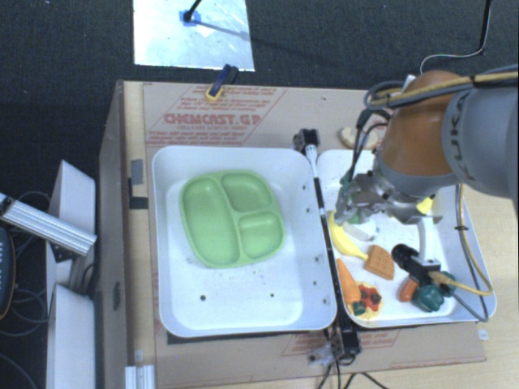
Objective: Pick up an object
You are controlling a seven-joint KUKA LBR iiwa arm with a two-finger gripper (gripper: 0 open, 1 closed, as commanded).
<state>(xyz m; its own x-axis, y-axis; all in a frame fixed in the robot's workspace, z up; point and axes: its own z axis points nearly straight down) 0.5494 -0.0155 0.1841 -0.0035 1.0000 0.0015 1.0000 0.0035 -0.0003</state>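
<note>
The grey arm with its orange band hangs over the right bin [470, 254], and my gripper [353, 211] is low at that bin's left side. Just below it lies a yellow banana [347, 244]. An orange-brown cracker [379, 262] sits to the banana's right. A carrot [346, 279] lies along the bin's left wall. At the bin's front are a yellow piece with red and dark toppings [366, 298], a small orange object [407, 290] and a dark green object [429, 298]. A yellow item [425, 207] peeks out beside the arm. Nothing shows between the gripper's tips.
The left bin [174, 298] holds a green divided plate [232, 217]. A black divider rail [323, 217] runs between the bins. A pale object [350, 136] lies behind the right bin. A blue and yellow tool [220, 81] rests on the cardboard at the back.
</note>
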